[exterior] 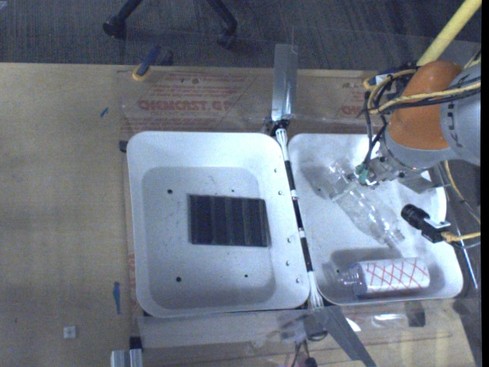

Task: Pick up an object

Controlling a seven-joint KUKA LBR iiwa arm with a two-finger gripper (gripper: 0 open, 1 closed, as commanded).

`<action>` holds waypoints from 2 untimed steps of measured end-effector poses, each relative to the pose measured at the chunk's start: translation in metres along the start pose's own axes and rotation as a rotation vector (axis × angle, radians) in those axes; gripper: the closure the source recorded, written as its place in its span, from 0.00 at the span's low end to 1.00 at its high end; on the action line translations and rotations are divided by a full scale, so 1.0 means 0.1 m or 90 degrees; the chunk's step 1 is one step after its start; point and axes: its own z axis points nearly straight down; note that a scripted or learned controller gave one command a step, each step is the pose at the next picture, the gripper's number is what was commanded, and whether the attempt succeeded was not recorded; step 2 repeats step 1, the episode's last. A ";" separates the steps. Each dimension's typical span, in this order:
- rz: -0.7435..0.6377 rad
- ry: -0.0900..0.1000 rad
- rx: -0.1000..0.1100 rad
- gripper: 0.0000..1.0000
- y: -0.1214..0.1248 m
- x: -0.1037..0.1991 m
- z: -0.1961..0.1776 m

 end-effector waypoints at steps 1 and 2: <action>-0.082 0.010 0.013 1.00 0.45 0.42 -0.95; -0.082 0.010 0.013 1.00 0.45 0.42 -0.95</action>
